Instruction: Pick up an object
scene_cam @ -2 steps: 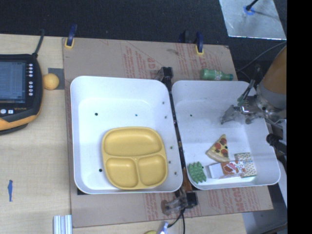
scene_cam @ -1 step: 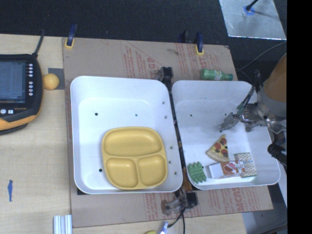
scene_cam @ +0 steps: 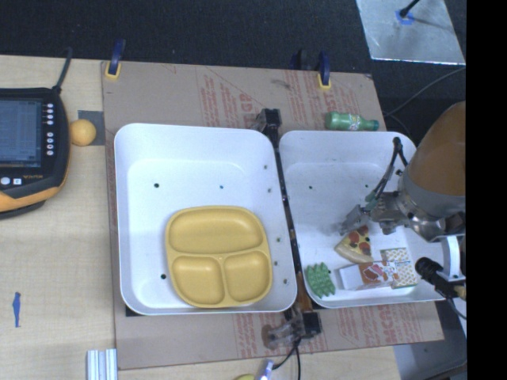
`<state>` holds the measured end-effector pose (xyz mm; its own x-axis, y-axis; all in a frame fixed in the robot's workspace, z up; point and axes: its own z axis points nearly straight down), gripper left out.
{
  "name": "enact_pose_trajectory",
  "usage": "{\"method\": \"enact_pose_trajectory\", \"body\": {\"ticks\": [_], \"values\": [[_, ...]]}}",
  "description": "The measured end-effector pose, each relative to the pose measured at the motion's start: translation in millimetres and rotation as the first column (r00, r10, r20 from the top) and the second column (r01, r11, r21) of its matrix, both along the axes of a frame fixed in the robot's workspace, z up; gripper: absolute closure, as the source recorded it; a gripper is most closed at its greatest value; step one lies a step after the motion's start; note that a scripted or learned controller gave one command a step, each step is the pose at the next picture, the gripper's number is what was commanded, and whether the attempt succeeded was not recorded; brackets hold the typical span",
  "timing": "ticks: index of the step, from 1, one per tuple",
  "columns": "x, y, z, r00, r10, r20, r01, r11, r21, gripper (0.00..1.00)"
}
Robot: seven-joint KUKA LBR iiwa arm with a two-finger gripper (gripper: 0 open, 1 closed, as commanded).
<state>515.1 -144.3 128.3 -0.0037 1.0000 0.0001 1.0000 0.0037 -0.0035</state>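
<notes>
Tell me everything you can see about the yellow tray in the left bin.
The yellow tray is a pale yellow divided plate with rounded corners, and it looks like smooth plastic. It has three compartments: one wide one at the far side and two smaller ones at the near side. It lies flat, open side up, on the floor of the left bin, in the near half, slightly turned. Its compartments hold nothing. Nothing else touches it.

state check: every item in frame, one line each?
Yellow plastic three-compartment plate: flat in the left white bin, upright.
Toy pizza slice: flat in the right white bin, just below the hand.
Green ridged toy: at right bin's front left corner.
Printed small carton: lying flat by the front wall.
Green bottle: on its side, outside the bins.
Hand: low in the right bin, over the pizza slice.
</notes>
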Motion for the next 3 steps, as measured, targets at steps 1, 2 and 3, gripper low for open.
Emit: {"method": "enact_pose_trajectory", "body": {"ticks": [1,2,3], "values": [[-3.0,22.5,-34.5,1.000,0.000,0.006,0.000,1.000,-0.005,0.00],[-1.7,20.5,-22.9,1.000,0.003,0.009,-0.003,1.000,-0.007,1.00],[-1.7,20.5,-22.9,1.000,0.002,0.009,-0.002,1.000,-0.008,0.00]]}}
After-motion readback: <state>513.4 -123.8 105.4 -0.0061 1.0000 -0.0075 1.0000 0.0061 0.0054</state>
